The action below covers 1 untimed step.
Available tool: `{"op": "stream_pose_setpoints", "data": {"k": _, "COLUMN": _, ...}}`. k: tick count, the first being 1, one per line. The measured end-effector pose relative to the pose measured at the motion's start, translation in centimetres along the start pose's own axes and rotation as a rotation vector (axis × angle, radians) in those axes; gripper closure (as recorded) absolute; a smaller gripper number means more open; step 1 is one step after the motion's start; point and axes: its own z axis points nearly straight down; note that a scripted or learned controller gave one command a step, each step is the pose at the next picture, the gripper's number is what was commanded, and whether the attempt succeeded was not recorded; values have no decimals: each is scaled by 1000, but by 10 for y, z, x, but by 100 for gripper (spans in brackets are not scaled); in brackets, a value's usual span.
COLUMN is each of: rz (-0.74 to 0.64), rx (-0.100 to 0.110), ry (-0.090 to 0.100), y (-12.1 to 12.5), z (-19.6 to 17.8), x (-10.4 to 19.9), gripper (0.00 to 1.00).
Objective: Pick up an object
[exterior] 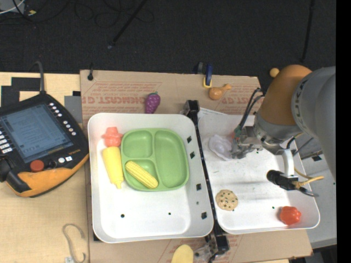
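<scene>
gripper [237,148] — grip state unclear | clear object [220,145] — just left, right bin [258,223]

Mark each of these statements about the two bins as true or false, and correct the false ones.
1. The green plate lies in the left bin. True.
2. The corn cob lies in the right bin. False: it lies on the green plate, in one of its compartments.
3. The cookie lies in the right bin. True.
4. The red tomato sits on the green plate. False: it sits near the right bin's front right corner.
5. The gripper is over the left bin. False: it is over the right bin, by a clear plastic item.
</scene>
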Motion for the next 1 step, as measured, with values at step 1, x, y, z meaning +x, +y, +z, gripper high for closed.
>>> {"op": "stream_pose_setpoints", "data": {"k": 1, "rz": 2, "rx": 1, "ry": -2, "y": -5, "z": -44, "x": 0, "gripper": 100}}
